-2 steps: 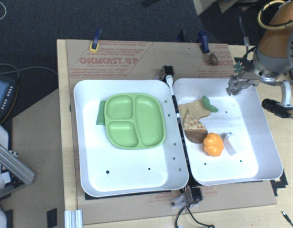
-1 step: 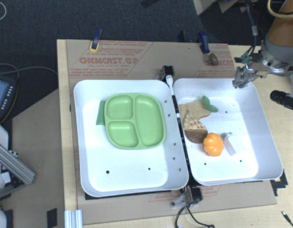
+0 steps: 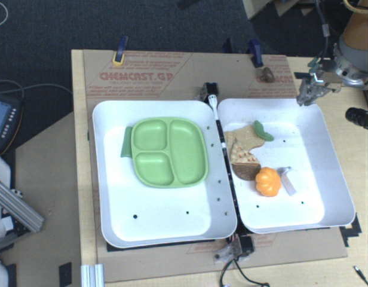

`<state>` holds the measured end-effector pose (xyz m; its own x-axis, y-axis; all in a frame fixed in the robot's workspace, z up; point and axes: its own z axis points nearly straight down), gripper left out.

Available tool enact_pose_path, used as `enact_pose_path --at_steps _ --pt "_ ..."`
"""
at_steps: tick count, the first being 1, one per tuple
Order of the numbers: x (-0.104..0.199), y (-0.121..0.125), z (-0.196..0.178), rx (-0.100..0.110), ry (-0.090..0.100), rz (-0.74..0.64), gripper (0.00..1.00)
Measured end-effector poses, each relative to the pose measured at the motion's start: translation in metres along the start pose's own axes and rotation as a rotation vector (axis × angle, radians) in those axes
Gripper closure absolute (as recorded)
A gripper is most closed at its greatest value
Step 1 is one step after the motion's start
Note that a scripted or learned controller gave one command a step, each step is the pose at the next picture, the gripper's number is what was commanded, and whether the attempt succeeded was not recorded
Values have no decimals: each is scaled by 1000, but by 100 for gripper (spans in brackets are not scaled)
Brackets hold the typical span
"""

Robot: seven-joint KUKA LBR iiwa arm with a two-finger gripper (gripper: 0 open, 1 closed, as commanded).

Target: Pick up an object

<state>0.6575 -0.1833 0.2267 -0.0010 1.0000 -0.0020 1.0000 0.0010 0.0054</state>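
— How many things are in the bins?

— One green divided tray (image 3: 169,152) in the left bin (image 3: 112,178); the right bin (image 3: 318,160) holds one orange fruit (image 3: 267,182), one brown wedge (image 3: 242,151), one green piece (image 3: 263,131), one small grey piece (image 3: 287,180).

— The surroundings?

— Cardboard-topped bench (image 3: 172,70), dark carpet (image 3: 82,11).

— The arm?

— The gripper (image 3: 307,95) hangs over the right bin's far rim, carrying nothing; whether its fingers are spread, I cannot tell.
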Motion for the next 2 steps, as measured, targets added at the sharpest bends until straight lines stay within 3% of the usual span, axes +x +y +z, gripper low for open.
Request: enact_pose_path --at_steps 2 --pt "109 -35 13 9 4 -3 100"
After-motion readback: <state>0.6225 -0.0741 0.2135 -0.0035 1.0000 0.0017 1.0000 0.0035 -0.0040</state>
